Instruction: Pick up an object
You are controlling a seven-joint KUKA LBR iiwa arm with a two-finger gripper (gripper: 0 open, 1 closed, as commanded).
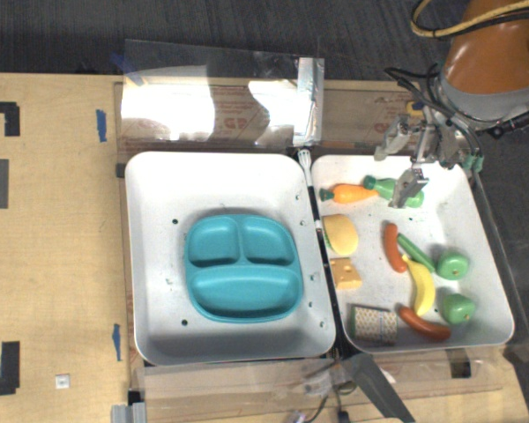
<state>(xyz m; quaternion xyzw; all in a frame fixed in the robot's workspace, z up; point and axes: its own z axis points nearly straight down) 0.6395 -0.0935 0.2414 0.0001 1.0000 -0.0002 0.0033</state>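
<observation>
My gripper (412, 183) hangs over the back of the right bin (489, 236), just right of the green leafy end of a toy carrot (351, 194). Nothing shows held in it. Below it in the same bin lie a pale yellow rounded piece (340, 233), a small orange wedge (346, 275), a red chili (392, 247), a green pod (416, 252), a banana (422, 291), two green round fruits (454, 265) (458, 307), a red sausage (425, 326) and a grey speckled block (375, 322).
The left bin (150, 201) holds a teal divided plate (242, 265). A shiny clear sheet (212, 104) and a metal upright (309, 100) stand behind the bins. The arm's orange band (494, 47) looms at the top right. Cardboard bench surface (44, 236) stretches to the left.
</observation>
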